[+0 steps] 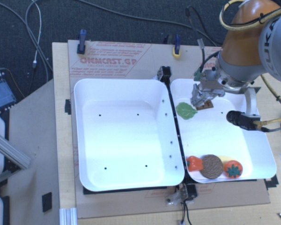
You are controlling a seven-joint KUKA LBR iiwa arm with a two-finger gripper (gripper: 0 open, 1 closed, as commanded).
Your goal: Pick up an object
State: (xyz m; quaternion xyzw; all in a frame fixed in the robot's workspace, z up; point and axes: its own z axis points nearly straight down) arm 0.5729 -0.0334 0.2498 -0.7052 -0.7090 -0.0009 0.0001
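Camera view: end effector [200,100] low in right bin [253,149], upper centre-right; finger state cannot be told. Green leaf [186,110] lies just beside it, long axis running left-right. Wooden counter [61,125]; dark carpet [18,41], cables.

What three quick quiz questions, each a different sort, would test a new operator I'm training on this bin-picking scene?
1. True or false: the green leaf-shaped toy lies in the left bin.
2. The gripper hangs over which bin: A left, B right?
3. Fill in: the brown round patty lies between two ___ toys.

Key: 1 false; 2 B; 3 red, a red piece and a tomato.
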